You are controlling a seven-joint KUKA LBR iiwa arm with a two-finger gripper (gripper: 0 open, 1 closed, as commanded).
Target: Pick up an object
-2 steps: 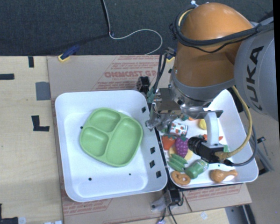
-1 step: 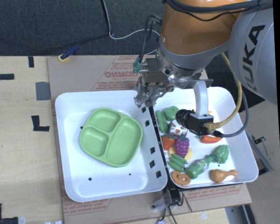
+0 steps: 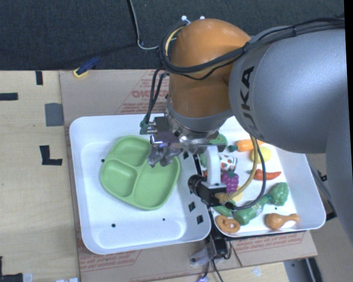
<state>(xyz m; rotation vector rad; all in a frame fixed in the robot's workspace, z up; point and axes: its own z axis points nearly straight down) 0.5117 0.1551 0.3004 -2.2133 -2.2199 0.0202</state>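
one fixed camera looks down at a slant on both white bins (image 3: 90,230), fairly near, the arm (image 3: 297,84) entering from the right.

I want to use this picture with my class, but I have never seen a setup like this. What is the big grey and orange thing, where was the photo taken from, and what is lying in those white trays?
The big shape is a robot arm, grey with an orange band, reaching in from the right. One fixed camera looks down on the bench at a slant. Its gripper hangs over the left bin, above a green divided plate lying there. I cannot tell whether it holds anything. The right bin holds small toy foods: purple grapes, a red chilli, a green broccoli piece and others.
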